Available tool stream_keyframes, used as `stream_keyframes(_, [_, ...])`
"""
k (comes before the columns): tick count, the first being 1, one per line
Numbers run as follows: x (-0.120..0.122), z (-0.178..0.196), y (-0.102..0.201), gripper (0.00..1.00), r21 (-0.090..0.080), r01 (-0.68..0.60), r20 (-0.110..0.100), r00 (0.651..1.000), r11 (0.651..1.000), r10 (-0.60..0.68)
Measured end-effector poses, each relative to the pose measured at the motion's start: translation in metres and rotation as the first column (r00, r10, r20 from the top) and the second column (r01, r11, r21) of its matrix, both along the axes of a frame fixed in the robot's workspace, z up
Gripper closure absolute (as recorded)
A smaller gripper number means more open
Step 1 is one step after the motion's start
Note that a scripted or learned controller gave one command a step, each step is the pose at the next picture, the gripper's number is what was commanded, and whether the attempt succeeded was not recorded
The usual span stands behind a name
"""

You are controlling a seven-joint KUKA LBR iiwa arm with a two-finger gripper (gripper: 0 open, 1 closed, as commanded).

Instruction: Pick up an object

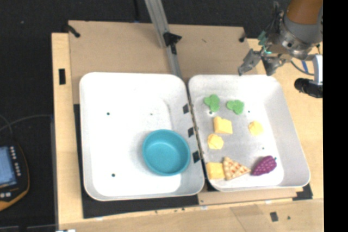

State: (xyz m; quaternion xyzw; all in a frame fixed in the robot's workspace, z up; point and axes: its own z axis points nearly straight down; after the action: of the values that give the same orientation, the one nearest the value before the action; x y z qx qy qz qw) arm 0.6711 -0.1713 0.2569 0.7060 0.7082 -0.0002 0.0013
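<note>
My gripper [259,64] hangs above the far edge of the right bin [288,133], open, with nothing between its fingers. Inside that bin lie two green pieces [212,101] [235,106], a yellow block [222,126], a small yellow piece [255,127], another yellow piece [215,142], a yellow wedge [215,170], a pizza slice [234,168] and a purple grape bunch [263,165]. All of them rest on the bin floor, well in front of the gripper.
The left bin [109,111] holds a teal bowl [166,151] near its front right corner. A grey slanted pole [155,8] rises behind the bins. A handheld pendant [10,171] lies at the far left edge.
</note>
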Motion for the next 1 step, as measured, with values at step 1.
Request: stream_keyframes(1, [-0.0001,0.0001,-0.0004,0.0,-0.001,-0.001,0.0,1.0,1.0,0.001])
